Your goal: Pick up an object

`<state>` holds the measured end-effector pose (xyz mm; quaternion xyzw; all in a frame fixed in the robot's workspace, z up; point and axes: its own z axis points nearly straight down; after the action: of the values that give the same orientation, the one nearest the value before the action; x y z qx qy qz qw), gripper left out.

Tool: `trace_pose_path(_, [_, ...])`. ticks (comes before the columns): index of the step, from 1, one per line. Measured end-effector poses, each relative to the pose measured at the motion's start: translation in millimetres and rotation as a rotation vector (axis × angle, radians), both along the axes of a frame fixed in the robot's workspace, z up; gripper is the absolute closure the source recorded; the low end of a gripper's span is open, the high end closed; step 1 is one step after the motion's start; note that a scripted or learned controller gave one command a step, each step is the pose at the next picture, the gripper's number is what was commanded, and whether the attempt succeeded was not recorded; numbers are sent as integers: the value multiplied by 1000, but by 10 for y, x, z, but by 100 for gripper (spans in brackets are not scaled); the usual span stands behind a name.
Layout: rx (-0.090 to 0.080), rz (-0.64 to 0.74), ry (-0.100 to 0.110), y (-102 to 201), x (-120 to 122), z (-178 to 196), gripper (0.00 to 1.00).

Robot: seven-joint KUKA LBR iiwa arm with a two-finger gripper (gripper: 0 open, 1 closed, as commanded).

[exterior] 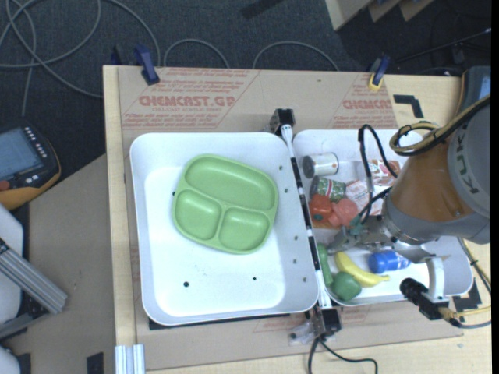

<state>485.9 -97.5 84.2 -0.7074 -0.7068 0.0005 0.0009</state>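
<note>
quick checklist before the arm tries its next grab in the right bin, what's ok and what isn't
1. Arm over the right bin: ok.
2. Items within reach there, banana, green ball, blue item, red pieces: ok.
3. Gripper state: cannot tell, hidden under the wrist.
4. Anything held: cannot tell.
5. Target separated from neighbours: not ok, items lie crowded together.
6. Green tray in the left bin, away from the arm: ok.

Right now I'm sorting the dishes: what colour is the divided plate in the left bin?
Light green plate, seen in the camera view.
</note>
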Motion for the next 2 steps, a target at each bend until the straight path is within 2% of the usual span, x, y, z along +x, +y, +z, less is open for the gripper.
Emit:
trace_pose_path(1, [-2, 1, -3, -669, 785, 200, 0])
trace_pose_path(2, [0, 3, -3, -70, 1132, 1, 0])
